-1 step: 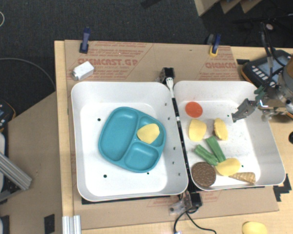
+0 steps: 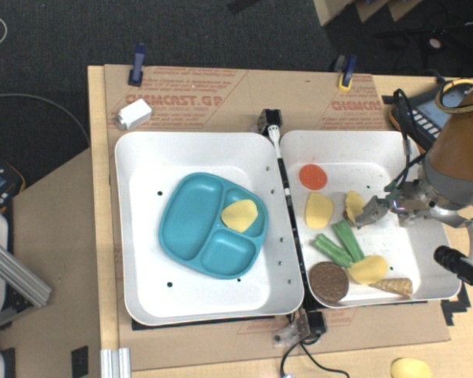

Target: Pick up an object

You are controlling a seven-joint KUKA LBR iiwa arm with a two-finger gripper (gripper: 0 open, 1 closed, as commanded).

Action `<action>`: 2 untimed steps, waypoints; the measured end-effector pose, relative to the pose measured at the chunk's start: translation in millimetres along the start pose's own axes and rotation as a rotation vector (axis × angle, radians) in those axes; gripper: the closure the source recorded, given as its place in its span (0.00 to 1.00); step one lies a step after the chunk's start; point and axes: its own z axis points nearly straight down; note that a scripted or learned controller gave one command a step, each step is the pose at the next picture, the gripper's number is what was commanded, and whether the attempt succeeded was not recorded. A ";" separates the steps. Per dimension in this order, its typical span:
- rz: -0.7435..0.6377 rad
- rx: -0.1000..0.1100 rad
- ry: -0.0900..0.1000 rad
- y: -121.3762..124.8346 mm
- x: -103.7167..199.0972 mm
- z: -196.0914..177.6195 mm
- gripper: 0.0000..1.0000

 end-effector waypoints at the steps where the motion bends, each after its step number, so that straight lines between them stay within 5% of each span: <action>1: -0.001 -0.015 -0.005 34.6 -36.5 61.9 0.00; 2: 0.000 -0.015 -0.005 33.2 -35.0 49.5 1.00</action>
